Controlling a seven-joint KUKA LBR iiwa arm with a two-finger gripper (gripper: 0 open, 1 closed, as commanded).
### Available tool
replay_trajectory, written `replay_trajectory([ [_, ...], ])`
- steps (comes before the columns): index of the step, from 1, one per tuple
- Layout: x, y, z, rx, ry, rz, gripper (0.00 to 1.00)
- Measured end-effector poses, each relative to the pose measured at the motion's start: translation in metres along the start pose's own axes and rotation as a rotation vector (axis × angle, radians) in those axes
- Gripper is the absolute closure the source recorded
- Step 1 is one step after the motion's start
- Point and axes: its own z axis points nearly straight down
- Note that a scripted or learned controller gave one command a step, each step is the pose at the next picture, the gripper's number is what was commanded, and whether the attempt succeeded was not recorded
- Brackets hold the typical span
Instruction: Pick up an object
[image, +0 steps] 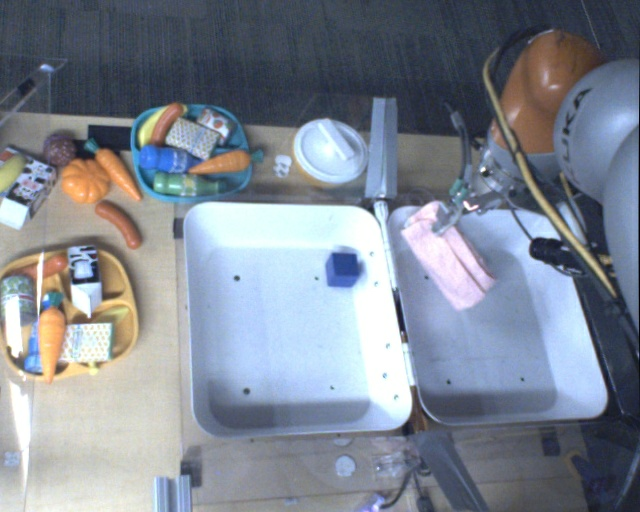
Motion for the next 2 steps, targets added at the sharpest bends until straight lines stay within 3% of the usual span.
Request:
replay_trajectory([
  [1,0.068,-0.066,0.002,0.004,0.003,0.154,1.00],
  [2,0.089,-0.016,0.001,0.003,-0.001,0.331,1.00],
])
